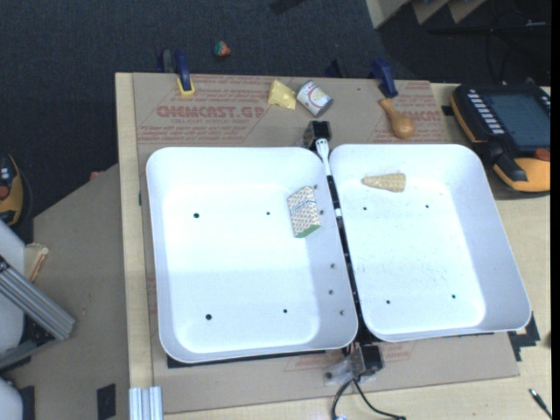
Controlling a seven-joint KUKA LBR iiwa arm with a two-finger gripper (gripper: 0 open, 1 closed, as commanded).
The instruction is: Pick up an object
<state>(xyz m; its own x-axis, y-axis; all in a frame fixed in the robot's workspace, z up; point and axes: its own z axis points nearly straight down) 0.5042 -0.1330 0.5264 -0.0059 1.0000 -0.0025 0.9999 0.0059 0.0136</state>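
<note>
1. Beneath both bins lies a brown cardboard sheet (219, 112) printed with red lettering, resting on a pale wooden bench (534, 226); dark carpet (105, 16) covers the floor beyond, and a small coloured scrap (222, 49) lies on it.
2. Blue clamps (183, 73) pin the sheet at its far edge. On the sheet behind the bins sit a yellow chunk (282, 95), a small white box (314, 98) just beside it, and a wooden-handled tool (397, 118) further right. A black-and-orange handset (512, 121) rests on the bench at the far right.
3. Whether the gripper's jaws are spread or pressed together cannot be told, so neither loose thing can be placed relative to them.
4. A patterned packet (303, 211) lies flat in the left bin (175, 261), close to the wall it shares with its neighbour and toward the far end.
5. A tan wedge (385, 182) lies in the right bin (490, 261), near its far wall, well apart from the packet across the divide.
6. A black stick (319, 134) pokes into the seam between the bins at the far end; a cable (359, 366) trails out at the near end.
</note>
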